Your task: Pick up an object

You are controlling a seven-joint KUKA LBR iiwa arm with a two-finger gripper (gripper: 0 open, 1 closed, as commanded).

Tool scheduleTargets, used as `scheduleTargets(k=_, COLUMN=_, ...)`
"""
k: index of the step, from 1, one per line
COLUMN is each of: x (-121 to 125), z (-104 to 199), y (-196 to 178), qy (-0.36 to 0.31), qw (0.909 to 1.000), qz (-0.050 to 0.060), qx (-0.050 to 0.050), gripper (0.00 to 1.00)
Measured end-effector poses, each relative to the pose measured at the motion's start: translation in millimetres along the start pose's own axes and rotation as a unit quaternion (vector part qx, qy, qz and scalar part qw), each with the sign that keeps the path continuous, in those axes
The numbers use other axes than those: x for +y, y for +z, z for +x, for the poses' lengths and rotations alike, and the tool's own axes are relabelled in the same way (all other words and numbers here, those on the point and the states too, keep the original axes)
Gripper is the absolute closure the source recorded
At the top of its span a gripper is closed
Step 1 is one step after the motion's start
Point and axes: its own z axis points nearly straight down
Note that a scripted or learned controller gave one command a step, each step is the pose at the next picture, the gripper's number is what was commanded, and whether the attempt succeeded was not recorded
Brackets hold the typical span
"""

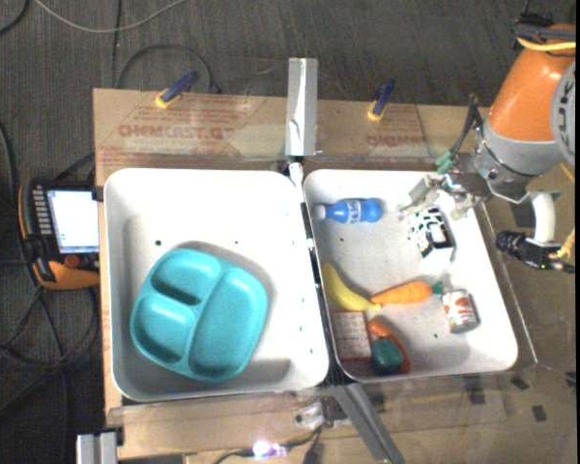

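The gripper [427, 199] hangs at the upper right of the frame, over the top right corner of the right bin [498, 303], and its fingers are too tangled in glare and shadow to tell how wide they stand or whether anything sits between them. Right beneath it, touching or nearly so, lies a small black-and-white object [432, 230], its print too fine to read. Left of the gripper, near the bin's top edge, a blue bottle [353, 211] lies on its side, white cap pointing right. Further down, a carrot [403, 294] lies across the middle, its tip meeting a yellow banana [344, 292] along the left wall. A small can [459, 310] with a red and white label, unreadable, sits at the carrot's right end. At the bottom, a flat printed packet [349, 334] lies beside a red-and-green item [386, 350]. Across the divider, the left bin [126, 201] holds a teal compartment tray [201, 311]. The cardboard [203, 129] behind shows faint reversed lettering, not legible.
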Motion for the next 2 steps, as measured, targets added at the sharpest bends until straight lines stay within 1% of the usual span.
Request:
scheduleTargets(k=1, x=-1, z=-54, y=56, qy=0.016, qw=0.9999, qz=0.000, qx=-0.002, gripper=0.00)
scheduleTargets(k=2, x=-12, z=-47, y=4, qy=0.189, qw=0.9820, qz=0.000, qx=-0.002, gripper=0.00)
